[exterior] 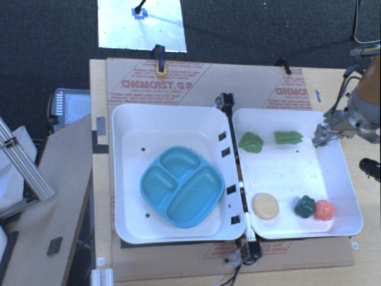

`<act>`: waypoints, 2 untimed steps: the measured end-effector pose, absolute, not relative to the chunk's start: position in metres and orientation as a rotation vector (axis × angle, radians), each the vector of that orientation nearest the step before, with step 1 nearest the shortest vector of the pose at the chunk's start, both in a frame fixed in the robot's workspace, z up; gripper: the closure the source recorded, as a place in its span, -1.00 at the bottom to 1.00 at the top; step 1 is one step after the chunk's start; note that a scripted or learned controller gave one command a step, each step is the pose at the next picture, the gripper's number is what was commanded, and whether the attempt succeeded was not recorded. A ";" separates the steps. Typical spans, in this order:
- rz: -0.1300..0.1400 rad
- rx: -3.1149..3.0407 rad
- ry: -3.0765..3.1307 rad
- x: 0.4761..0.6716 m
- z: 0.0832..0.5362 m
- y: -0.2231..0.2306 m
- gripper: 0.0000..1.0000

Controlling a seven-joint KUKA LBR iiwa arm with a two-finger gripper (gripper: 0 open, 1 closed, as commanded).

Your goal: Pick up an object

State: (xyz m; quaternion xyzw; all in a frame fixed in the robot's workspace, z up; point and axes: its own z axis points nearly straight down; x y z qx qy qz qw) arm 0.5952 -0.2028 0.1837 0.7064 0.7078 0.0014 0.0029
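My hand [321, 137] sits at 3 o'clock, over the right bin's [348, 183] far right rim — grip state: I can't tell (too small, blurry). Nothing visible between its tips. Right bin: two green pieces [250, 142] [288, 137] at 12 o'clock, beige round piece [265, 206] at 7, dark green piece [305, 206] touching an orange-red one [324, 210] at 5. Left bin [128, 124] — blue divided plate [181, 186].

Glossy blue plastic plate [181, 186], smooth white plastic bins [172, 117], pale wooden table [98, 88], dark rough carpet [47, 34], shiny metal sheet [141, 18]
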 end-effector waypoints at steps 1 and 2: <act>0.005 2.212 2.223 0.600 0.228 -0.201 1.00; 0.005 2.210 2.223 0.601 0.281 -0.201 1.00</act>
